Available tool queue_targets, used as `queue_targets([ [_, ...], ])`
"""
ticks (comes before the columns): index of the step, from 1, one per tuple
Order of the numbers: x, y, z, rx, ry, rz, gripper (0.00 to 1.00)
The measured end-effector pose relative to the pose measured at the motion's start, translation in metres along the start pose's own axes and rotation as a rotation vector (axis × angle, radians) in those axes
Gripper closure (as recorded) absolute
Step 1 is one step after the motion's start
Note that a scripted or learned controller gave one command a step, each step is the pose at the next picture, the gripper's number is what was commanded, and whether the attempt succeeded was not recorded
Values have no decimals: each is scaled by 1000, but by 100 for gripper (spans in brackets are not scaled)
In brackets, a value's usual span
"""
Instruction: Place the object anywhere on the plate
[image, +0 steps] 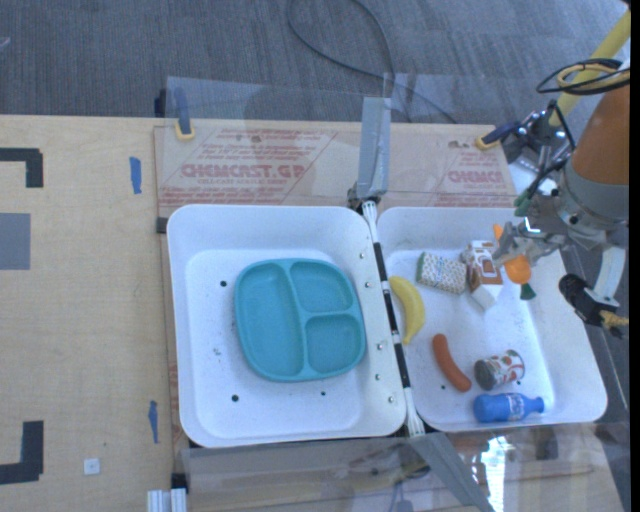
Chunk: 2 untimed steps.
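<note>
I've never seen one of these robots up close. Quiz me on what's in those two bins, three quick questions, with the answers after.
1. True or false: the teal plate already has food on it.
2. Which lies nearest the divider between the bins?
A. the banana
B. the blue bottle
C. the small can
3. Fill in: the plate has ___ compartments.

Key
1. False. Its compartments are bare; the banana, sausage, can, bottle and patterned packet all lie in the right bin.
2. A. The banana lies along that bin's left edge.
3. Three.
</note>
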<state>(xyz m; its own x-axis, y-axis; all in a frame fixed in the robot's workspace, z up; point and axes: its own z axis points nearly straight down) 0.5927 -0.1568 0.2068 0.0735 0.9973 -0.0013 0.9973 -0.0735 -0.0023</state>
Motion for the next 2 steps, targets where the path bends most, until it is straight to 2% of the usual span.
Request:
queue_targets([
  [1, 52, 10, 88, 0, 1, -276, 100],
  [2, 126, -17, 22, -3, 0, -440, 100],
])
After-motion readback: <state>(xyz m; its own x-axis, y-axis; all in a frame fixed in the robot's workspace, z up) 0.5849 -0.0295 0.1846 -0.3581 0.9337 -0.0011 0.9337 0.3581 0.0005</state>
